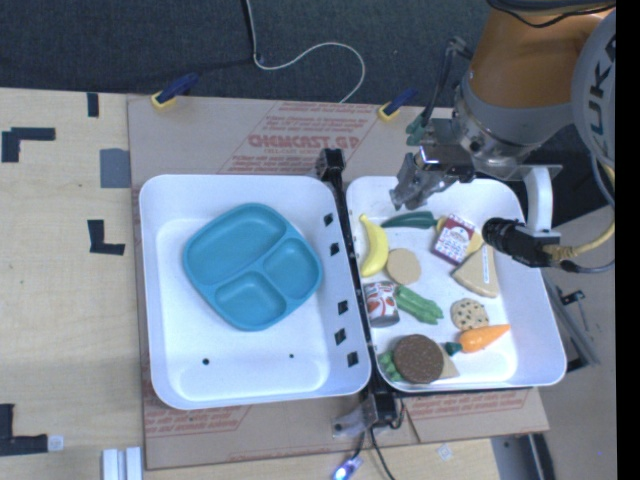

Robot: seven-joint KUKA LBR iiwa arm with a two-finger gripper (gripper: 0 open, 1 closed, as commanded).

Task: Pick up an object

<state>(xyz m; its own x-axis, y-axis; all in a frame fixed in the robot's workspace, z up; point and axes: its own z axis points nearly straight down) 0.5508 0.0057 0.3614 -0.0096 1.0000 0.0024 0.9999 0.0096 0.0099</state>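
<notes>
The right bin (535, 363) holds several toy foods. Among them are a yellow banana (373, 246), a dark green pod (408, 220), a tan round cracker (404, 266), a red box (453, 238) and a pale wedge (478, 271). Nearer the front lie a small can (381, 303), a green vegetable (418, 305), a chip cookie (468, 314), an orange carrot (483, 338) and a brown burger patty (417, 358). My gripper (413, 188) hangs over the bin's far left corner, just above the green pod and the banana's top. Nothing is visibly held in it.
A blue divided plate (252, 265) lies in the left bin (170, 368). A black hinged divider (343, 268) runs between the two bins. The orange-banded arm (530, 48) fills the upper right, and a black cable end (515, 240) juts over the right bin's far side.
</notes>
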